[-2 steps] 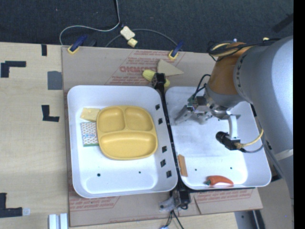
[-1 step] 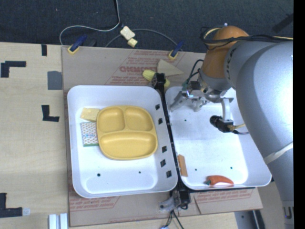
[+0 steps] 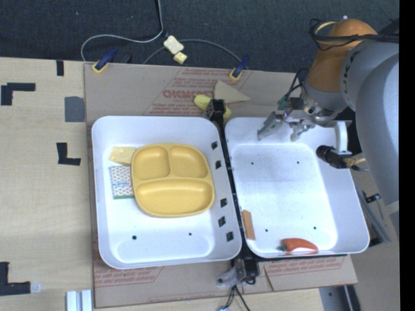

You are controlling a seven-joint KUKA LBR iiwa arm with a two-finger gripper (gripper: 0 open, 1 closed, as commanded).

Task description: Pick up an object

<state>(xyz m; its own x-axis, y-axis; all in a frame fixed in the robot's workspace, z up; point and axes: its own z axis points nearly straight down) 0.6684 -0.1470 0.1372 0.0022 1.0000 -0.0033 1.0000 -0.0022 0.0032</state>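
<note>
Gripper (image 3: 283,129) hangs over the far edge of the right bin (image 3: 337,203), fingers spread wide with nothing between them. Red pepper (image 3: 299,245) lies at that bin's near edge, a brown stick (image 3: 248,225) along its left wall. Left bin (image 3: 104,193) holds a yellow tray (image 3: 172,179).
</note>
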